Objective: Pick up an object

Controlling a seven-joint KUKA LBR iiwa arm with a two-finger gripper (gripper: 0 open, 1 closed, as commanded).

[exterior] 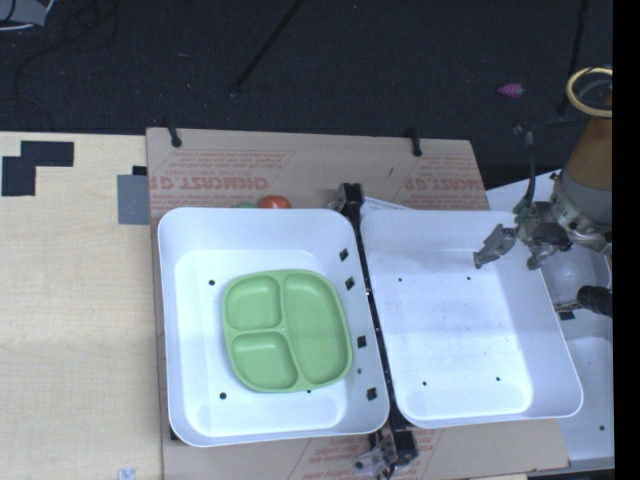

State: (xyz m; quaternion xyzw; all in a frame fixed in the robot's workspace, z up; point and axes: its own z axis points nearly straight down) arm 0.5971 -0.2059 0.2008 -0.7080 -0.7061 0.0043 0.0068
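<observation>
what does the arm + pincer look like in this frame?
The arm comes in from the right: a grey wrist housing below an orange-tan band, with a pale yellowish ring at the top. The pincer is dark grey metal with two slim angular fingers. Thin dark cables run beside the wrist.

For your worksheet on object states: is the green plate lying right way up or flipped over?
Right way up. The plate lies flat in the left bin, its three hollow compartments facing the camera.
</observation>
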